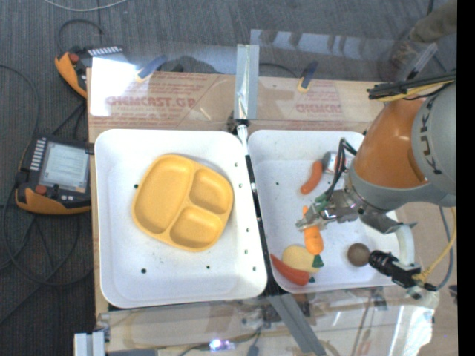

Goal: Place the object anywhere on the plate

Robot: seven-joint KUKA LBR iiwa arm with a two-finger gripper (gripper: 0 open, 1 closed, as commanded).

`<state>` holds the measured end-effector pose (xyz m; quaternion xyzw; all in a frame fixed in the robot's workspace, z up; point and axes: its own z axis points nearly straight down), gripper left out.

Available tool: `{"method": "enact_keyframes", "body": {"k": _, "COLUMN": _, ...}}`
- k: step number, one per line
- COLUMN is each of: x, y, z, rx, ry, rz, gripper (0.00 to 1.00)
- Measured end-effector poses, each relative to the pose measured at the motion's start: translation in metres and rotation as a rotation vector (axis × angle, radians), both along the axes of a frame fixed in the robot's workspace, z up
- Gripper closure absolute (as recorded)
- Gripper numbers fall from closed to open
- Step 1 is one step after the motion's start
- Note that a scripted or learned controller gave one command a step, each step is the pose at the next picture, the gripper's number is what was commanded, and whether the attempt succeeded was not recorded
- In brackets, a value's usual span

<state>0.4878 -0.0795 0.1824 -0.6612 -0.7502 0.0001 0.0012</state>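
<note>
Robot lab: teach pendant (pixel 56 173), floor cables (pixel 96 6), bench bins (pixel 104 199).

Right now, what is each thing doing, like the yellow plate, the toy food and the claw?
Yellow plate: lying flat in the left bin, nothing on it.
Orange carrot: lying in the right bin, just below the claw.
Claw: low over the right bin, above the carrot.
Orange chilli: lying loose in the right bin.
Yellow fruit: resting by the bin's front edge.
Brown ball: sitting still, untouched.
</note>
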Motion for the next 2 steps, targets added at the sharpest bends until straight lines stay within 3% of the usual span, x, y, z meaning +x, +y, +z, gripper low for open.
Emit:
{"method": "enact_keyframes", "body": {"k": 1, "x": 0.056, "y": 0.081, "z": 0.000, "rx": -0.003, "ry": 0.002, "rz": -0.038, "gripper": 1.00}}
{"method": "enact_keyframes", "body": {"k": 2, "x": 0.084, "y": 0.159, "z": -0.001, "rx": -0.006, "ry": 0.002, "rz": -0.140, "gripper": 1.00}}
